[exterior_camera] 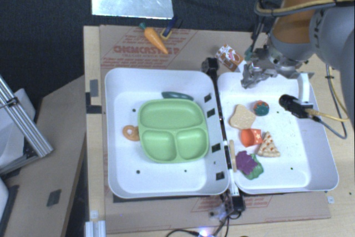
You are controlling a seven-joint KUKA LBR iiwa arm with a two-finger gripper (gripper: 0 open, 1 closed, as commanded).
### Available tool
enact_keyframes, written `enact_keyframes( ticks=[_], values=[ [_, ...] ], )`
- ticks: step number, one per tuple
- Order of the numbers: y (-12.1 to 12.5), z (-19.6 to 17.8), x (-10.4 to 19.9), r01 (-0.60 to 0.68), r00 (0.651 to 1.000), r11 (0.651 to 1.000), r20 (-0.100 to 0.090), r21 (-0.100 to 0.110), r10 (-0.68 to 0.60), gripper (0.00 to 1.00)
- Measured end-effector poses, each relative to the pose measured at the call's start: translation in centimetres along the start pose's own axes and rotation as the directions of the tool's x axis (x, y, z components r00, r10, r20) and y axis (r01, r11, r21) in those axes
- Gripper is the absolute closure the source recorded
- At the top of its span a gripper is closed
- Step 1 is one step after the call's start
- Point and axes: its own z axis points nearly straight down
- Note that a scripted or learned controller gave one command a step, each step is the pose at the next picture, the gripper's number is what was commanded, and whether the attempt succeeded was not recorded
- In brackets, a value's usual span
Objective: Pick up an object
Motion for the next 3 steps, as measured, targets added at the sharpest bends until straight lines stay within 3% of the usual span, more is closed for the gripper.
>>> enact_keyframes(
  ticks=[1, 2, 3],
  values=[
    [-1.5, -2.0, 2.6, 0.000, 1.000, 1.000, 0.000, -0.002, 0.000, 1.00],
    [-1.9, -0.1, 1.7, -0.006, 1.000, 1.000, 0.002, 0.000, 0.006, 1.00],
    [-0.5, -1.3, 2.8, -0.001, 1.000, 1.000, 0.001, -0.004, 0.001, 1.00]
  ],
)
